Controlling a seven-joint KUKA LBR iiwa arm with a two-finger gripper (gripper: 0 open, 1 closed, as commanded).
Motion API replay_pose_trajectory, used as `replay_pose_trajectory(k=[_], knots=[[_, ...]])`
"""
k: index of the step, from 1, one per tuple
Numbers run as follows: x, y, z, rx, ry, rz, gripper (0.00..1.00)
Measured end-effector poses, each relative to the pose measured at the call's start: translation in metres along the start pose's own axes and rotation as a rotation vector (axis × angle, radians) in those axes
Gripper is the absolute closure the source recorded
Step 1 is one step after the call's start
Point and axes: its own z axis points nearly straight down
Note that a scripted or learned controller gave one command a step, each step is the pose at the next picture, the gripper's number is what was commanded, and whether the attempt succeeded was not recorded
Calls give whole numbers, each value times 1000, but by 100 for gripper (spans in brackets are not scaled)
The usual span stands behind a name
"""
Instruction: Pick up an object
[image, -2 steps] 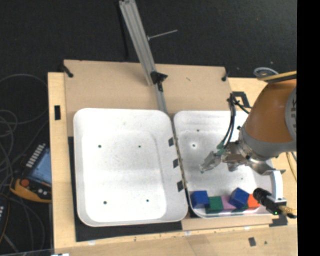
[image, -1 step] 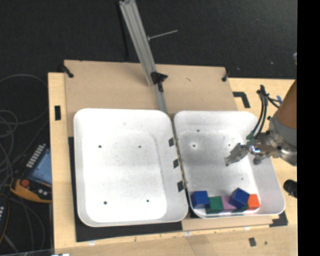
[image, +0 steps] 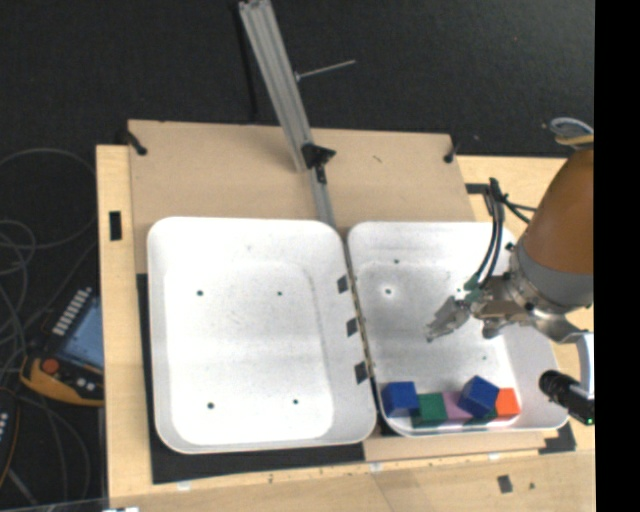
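A: What does the camera view show of the arm?

B: The arm (image: 562, 225), grey with its orange band, reaches in from the right over the right bin (image: 420, 250). Its gripper (image: 443, 322) hangs above the middle of that bin, pointing toward the left.

A: And the jaws?

B: The 2 fingers look slightly parted, with nothing between them, though they are small and somewhat blurred.

A: Where are the objects?

B: All lie along the near edge of the right bin, well apart from the gripper. From left to right there is a blue block (image: 400, 397), a green block (image: 431, 408) touching it, a pale purple piece (image: 457, 408), a second blue block (image: 480, 395) and an orange block (image: 507, 402) just beside it. The 5 sit packed in a row against the front wall.

A: And the other bin?

B: The left bin (image: 250, 240) sits beside the right one, their inner rims touching. Both rest on a tan bench (image: 230, 170). A grey metal rail (image: 285, 90) slants down from the top toward the seam between the 2 bins.
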Motion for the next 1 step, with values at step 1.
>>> replay_pose_trajectory(k=[1], knots=[[-52, 19, -23, -3, -3, 7, 0]])
